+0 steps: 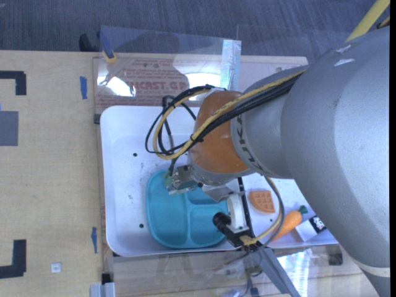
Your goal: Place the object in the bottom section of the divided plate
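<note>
Gripper (185, 181) hangs low over the top edge of the teal divided plate (179, 224), mostly hidden beneath the grey arm (322, 135) with its orange band (213, 135); its state cannot be told; the plate lies in a white bin (120, 159); right of the plate, well apart, lie a toy waffle (262, 201) and carrot (288, 223).

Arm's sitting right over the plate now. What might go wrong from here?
1. The arm's wrist covers the upper part of the blue plate, so the gripper and whatever it may carry are hidden; a drop could land in the wrong section unnoticed.
2. The loose cables loop low over the bin and could snag.
3. The waffle and carrot lie close beside the arm and might get knocked.
</note>
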Tool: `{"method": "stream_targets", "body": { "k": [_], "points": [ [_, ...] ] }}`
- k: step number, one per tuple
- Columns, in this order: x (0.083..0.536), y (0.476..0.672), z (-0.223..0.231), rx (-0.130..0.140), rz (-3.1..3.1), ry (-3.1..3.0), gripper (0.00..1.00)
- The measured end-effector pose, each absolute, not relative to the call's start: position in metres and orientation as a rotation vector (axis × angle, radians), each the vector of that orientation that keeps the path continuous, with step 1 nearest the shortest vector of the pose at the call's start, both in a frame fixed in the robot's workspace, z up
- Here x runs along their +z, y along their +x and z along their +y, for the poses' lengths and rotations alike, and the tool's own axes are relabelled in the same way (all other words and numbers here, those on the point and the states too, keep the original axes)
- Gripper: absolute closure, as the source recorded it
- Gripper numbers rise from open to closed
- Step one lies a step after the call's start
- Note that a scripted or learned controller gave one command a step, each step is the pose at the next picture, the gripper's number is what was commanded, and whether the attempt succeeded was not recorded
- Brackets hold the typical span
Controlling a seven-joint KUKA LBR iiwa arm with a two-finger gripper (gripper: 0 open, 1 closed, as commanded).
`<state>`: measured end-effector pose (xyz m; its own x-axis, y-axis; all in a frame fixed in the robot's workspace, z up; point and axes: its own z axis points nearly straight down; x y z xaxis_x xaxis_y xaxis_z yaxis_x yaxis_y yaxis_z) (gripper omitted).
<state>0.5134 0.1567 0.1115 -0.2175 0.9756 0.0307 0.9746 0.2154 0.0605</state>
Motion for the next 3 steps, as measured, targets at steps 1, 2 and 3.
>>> {"method": "stream_targets", "body": {
  "k": [1, 2, 3],
  "points": [
    [0.185, 0.537, 0.029, -0.001, 2.383, 2.042, 1.00],
    [0.237, 0.481, 0.046, -0.003, 2.394, 2.038, 1.00],
    [0.288, 0.481, 0.038, -0.001, 2.424, 1.997, 1.00]
  ]
}}
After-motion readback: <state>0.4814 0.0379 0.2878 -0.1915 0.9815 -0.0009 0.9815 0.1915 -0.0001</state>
